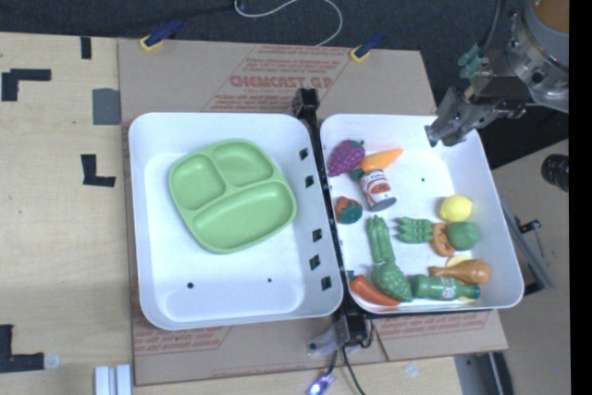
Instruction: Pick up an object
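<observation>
Looking down on two white bins, we see the gripper (450, 127) hovering over the upper right rim of the right bin (481, 164), its jaws too dark to judge, while toy foods such as a purple grape bunch (345, 156) and a small can (377, 189) lie inside, and a green divided plate (233, 193) sits in the left bin (153, 227).

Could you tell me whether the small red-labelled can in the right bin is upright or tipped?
Tipped. The can lies on its side on the bin floor, its label facing up, beside the grapes.
</observation>
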`<state>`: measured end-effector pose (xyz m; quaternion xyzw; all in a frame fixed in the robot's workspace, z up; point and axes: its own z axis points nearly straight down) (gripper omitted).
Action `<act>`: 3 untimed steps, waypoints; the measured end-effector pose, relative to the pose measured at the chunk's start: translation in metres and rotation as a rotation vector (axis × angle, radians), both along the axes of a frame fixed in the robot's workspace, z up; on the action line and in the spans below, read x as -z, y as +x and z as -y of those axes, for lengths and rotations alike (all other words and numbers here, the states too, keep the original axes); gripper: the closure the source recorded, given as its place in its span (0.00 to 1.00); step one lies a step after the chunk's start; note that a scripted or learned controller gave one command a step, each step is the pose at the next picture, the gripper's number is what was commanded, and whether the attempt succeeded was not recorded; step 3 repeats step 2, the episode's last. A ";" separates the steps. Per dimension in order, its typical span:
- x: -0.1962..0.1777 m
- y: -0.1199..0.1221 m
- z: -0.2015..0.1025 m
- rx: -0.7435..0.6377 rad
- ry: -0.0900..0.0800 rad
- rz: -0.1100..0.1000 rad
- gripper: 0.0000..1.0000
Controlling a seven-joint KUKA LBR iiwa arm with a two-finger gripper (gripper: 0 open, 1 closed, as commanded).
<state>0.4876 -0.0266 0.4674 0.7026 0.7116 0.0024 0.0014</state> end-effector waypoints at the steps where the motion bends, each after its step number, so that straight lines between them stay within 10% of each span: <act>1: -0.002 -0.004 -0.081 0.002 0.000 -0.006 1.00; 2: 0.123 -0.006 -0.061 0.014 -0.004 -0.021 1.00; 3: 0.123 -0.006 -0.061 0.014 -0.004 -0.021 1.00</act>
